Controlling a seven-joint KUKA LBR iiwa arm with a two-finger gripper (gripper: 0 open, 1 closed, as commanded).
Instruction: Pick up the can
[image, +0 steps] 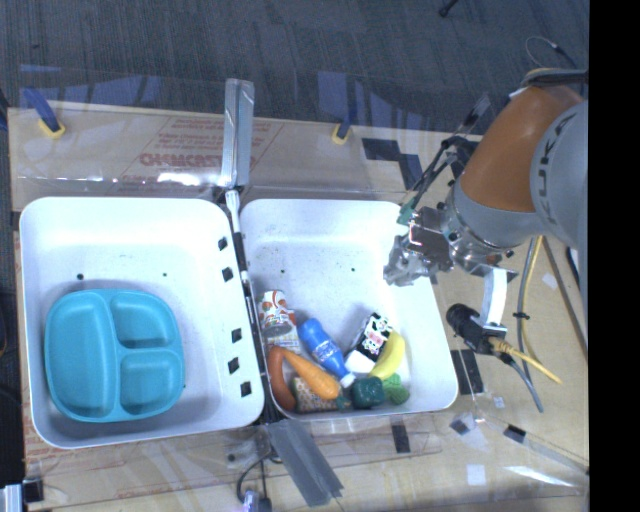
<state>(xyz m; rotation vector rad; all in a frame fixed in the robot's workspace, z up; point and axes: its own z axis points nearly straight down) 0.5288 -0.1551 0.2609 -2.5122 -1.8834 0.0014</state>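
The can is small, with a white and red label, and lies near the left wall of the right bin, at the edge of a pile of items. My gripper hangs over the right bin's right side, well to the right of the can and apart from it. Nothing shows between its fingers.
The pile at the right bin's front holds a blue bottle, a carrot, a banana, a black and white carton and a green item. The left bin holds a blue divided tray.
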